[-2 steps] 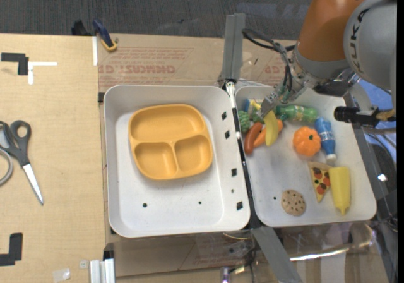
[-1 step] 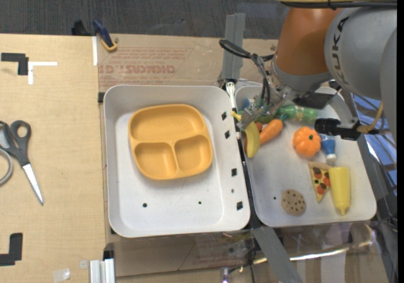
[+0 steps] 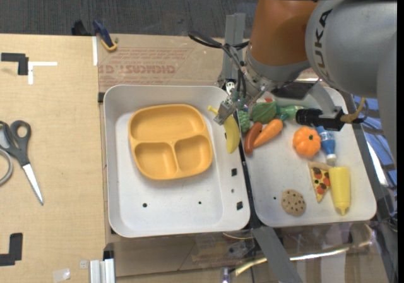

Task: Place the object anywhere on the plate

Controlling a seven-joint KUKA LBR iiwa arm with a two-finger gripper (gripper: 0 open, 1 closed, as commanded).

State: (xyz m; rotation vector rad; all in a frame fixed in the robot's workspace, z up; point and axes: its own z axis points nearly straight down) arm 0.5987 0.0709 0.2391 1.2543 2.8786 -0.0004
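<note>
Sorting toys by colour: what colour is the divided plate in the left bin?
Yellow-orange, plain; the divided plastic plate shows clearly in the camera view.

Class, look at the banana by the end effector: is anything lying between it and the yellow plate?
Only the bins' adjoining walls. The banana hangs at the end effector over that divide; the plate lies just left, with bare white bin floor between.

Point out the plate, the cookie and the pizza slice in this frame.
plate (image 3: 146, 125): camera view, on the floor of its large upper compartment.
cookie (image 3: 293, 201): camera view, on the middle of its top face.
pizza slice (image 3: 320, 180): camera view, on its topped face.
</note>
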